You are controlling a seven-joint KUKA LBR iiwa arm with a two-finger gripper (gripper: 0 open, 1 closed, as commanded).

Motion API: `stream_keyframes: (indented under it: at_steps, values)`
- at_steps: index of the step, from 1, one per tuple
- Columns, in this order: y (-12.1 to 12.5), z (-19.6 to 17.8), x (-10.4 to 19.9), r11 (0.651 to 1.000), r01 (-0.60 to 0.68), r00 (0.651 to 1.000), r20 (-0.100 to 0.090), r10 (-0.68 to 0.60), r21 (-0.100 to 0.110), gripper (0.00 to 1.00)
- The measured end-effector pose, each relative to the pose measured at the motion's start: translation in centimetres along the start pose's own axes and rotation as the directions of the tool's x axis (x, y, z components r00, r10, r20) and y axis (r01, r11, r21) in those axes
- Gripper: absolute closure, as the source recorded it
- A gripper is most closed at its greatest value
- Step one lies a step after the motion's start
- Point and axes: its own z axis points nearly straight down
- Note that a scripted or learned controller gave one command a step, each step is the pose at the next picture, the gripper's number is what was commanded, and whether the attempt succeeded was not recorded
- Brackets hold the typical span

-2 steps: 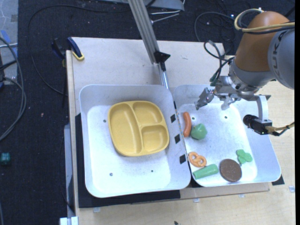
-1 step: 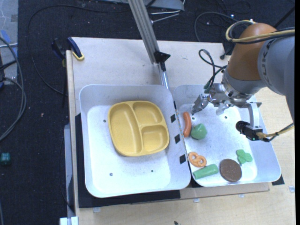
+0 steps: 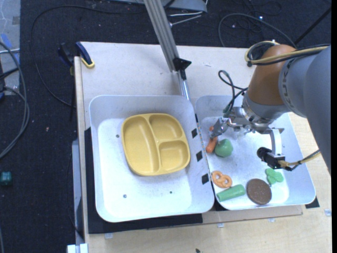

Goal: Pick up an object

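Orange carrot (image 3: 211, 144) lies upright-slanted beneath the tool (image 3: 224, 126), whose grip I cannot tell.

Two bins sit side by side on the bench (image 3: 131, 62). The left bin (image 3: 105, 194) holds a divided tray (image 3: 156, 143) near its centre. In the right bin (image 3: 300, 188), a ball (image 3: 224, 148) lies at ten o'clock, a pretzel (image 3: 221, 180) at seven, and a disc (image 3: 259, 191) at six.

We're looking down on a pale bench (image 3: 131, 70) set on dark carpet (image 3: 42, 157). Black cables (image 3: 31, 83) loop across the floor at left and top. A grey metal pole (image 3: 160, 25) slants in from above, and a clamp (image 3: 79, 54) grips the bench's left corner.
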Motion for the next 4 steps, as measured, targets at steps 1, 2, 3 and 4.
stream_keyframes:
  at_steps: [1,2,3,4]
  values:
    - [0.2,-1.5,0.0,1.0,0.0,1.0,0.001,0.0,-0.008,1.0]
    - [0.3,-5.7,0.2,1.0,0.003,1.0,0.001,-0.003,-0.01,1.0]
    - [0.4,-9.4,0.2,1.0,0.004,1.0,0.001,-0.004,-0.011,1.0]
    - [-1.0,-8.8,5.7,1.0,0.009,1.0,-0.001,-0.009,-0.004,1.0]
